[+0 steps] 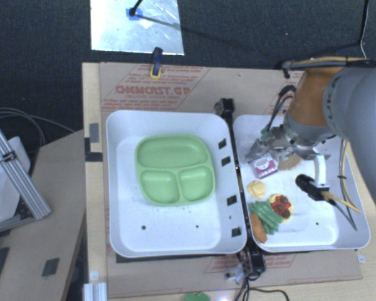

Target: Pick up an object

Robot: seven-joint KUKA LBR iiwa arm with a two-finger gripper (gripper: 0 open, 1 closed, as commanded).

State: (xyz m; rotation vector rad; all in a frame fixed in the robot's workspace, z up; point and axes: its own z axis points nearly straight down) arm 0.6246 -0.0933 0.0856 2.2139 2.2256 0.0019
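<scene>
Reaching from the right, the arm (338, 99) lowers its gripper (263, 150) over a pink packet (264, 165); grip state unclear.

The brown board (169, 86) under the bins bears red print — "CHEMCAST GP" — the rest unreadable.

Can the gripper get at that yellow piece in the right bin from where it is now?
Probably yes. The gripper hangs over the pink-and-white item, and the yellow piece lies just beyond it in the right bin, uncovered from above, apart from its neighbours.
</scene>
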